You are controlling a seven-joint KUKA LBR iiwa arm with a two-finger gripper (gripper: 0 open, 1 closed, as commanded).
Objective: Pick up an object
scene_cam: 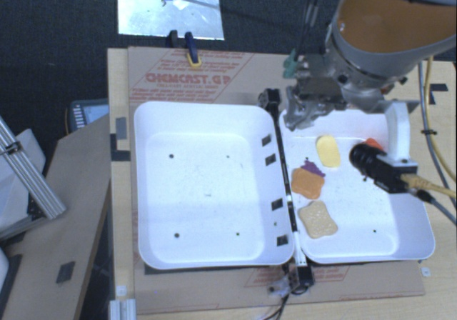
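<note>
The right bin (400,240) holds a pale yellow piece (328,151), an orange piece (307,183) with a small purple bit (310,166) at its top edge, and a tan toast-shaped piece (318,219). A small red-orange thing (373,145) lies near the bin's right side, partly behind a black cylinder. My gripper (305,113) hangs over the bin's far left corner, up and to the left of the yellow piece. I see nothing held in it.
The left bin (207,183) sits beside the right one, with a black clip strip (280,168) along the shared rim. A black cylinder with a cable (382,167) juts over the right bin. The orange arm body (400,4) fills the upper right.
</note>
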